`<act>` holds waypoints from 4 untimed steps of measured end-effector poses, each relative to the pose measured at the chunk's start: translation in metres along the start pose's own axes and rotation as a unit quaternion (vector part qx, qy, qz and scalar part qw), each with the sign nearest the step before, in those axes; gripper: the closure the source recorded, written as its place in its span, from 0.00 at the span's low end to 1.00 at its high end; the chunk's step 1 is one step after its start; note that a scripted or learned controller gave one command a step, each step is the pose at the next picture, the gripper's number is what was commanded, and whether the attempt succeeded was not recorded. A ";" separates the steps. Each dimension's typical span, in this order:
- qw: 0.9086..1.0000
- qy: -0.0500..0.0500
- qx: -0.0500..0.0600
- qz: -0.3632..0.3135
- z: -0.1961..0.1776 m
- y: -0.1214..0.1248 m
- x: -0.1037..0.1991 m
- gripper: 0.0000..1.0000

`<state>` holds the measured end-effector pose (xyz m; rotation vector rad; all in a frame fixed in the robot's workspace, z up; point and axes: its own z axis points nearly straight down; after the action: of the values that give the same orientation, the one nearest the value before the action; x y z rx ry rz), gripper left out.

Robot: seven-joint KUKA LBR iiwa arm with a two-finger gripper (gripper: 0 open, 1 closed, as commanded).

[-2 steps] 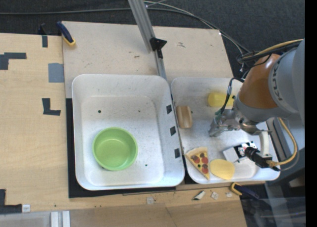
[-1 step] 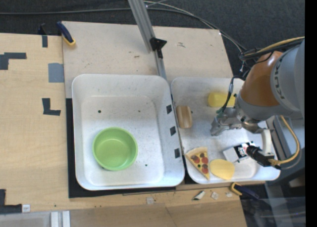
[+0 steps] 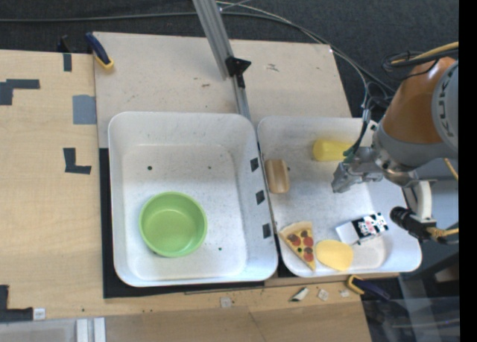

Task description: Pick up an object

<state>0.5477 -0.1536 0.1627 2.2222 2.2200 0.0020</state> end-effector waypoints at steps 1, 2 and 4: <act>1.000 -0.001 -0.002 -0.001 -0.058 0.006 -0.009 1.00; 1.000 -0.001 -0.002 -0.001 -0.122 0.004 -0.013 1.00; 1.000 0.001 0.002 -0.004 -0.112 0.015 0.050 1.00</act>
<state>0.5623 -0.1035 0.2745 2.2172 2.2314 -0.0008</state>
